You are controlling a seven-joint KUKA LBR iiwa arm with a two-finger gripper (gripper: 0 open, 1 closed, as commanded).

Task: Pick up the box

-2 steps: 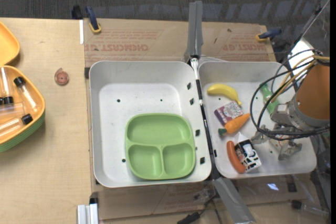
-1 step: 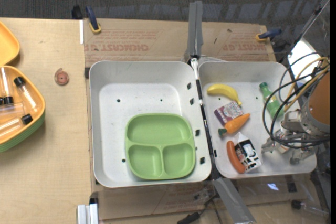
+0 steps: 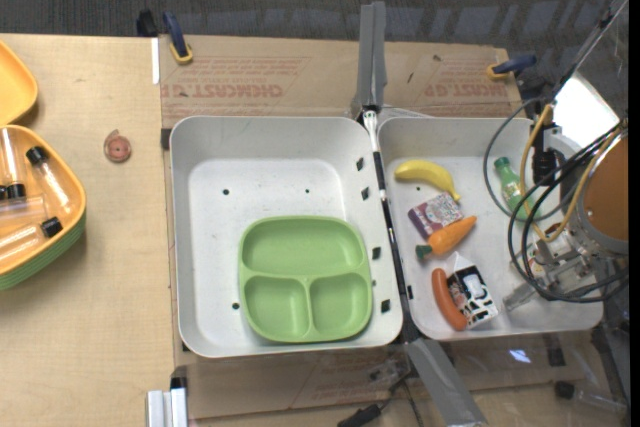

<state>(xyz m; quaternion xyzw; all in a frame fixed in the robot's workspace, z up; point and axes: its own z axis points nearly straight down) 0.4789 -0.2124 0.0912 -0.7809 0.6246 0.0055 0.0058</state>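
Box (image 3: 471, 294): lies near the right bin's (image 3: 560, 320) front wall; a red sausage (image 3: 446, 299) touches its left side; bare floor to its right
Arm (image 3: 605, 200): over that bin's right edge, cables looped
Gripper (image 3: 560, 265): right of box, apart; grip state hidden

The arm (image 3: 610, 205) comes in low from the right, its orange band showing at the frame edge. Cables loop around the wrist (image 3: 560, 260), which hangs tilted down and leftward.
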